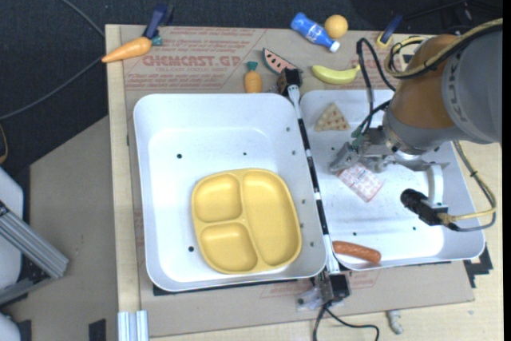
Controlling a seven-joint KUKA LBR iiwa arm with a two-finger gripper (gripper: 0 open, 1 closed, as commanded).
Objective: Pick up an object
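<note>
The arm reaches into the right bin (pixel 467 247), with its hand (pixel 357 156) low over a clear packet with a pink pattern (pixel 361 180) near the bin's middle. Whether the hand is open or closed cannot be told, and nothing is visibly held, so the pick looks unfinished: closing and lifting are still to come.

The packet seems the likely target. A sandwich wedge (pixel 330 119) lies just behind it, and a toy sausage (pixel 356 251) rests at the near rim, well apart. The divider between the bins runs close on the packet's left, leaving little room that way; towards the sausage there is open floor.

The left bin (pixel 160 132) holds a yellow divided plate (pixel 244 219). A toy banana (pixel 334 74) lies on the worktop (pixel 200 52) behind the bins.
</note>
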